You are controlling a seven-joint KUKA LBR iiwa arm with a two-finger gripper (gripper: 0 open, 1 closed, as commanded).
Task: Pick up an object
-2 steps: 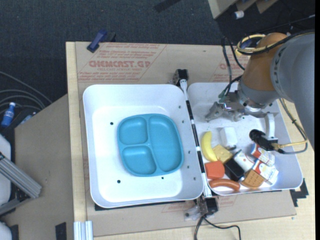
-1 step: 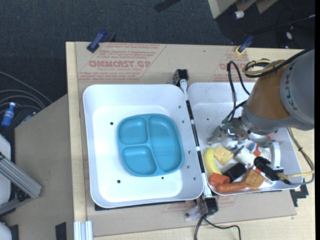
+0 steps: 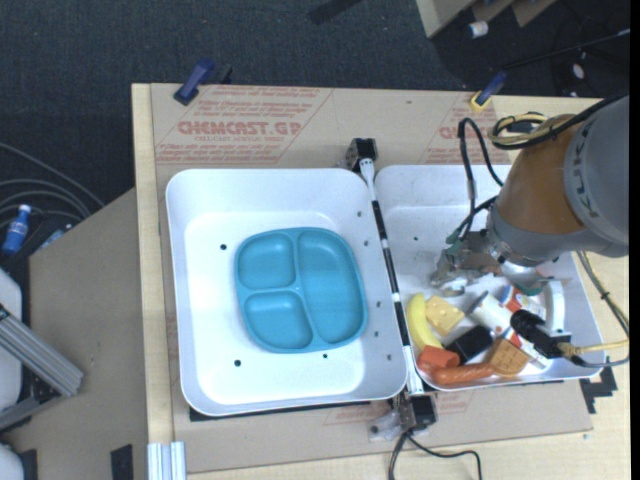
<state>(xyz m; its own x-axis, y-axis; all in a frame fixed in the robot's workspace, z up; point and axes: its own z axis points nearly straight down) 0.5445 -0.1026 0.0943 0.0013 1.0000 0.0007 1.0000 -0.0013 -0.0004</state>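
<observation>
The gripper [image 3: 478,268] hangs low over the right bin [image 3: 425,200], reaching down toward the heap of small objects at that bin's near end; its tip is hidden among wrist hardware and clutter, so whether it is open or closed on anything cannot be told. Just below it lie the pickable things, crowded together and touching: one yellow banana [image 3: 417,320] along the bin's left wall, one pale yellow wedge [image 3: 444,314] beside it, one black block [image 3: 470,345], one red-orange sausage-shaped piece [image 3: 466,374] against the near wall, one orange-and-white item [image 3: 511,358], and a few white and dark bits nearer the wrist that are too jumbled to count. Above the gripper rises the one arm [image 3: 590,183], grey with its orange band [image 3: 535,183], coming in from the right with black cables looped over it. The left bin [image 3: 190,268] holds one blue divided plate [image 3: 300,288] with three compartments, lying flat near its middle, well apart from the heap. Both bins, two in all, sit side by side on a brown board [image 3: 250,123] bearing red print, with two blue clamps [image 3: 194,83] at its far edge.
</observation>
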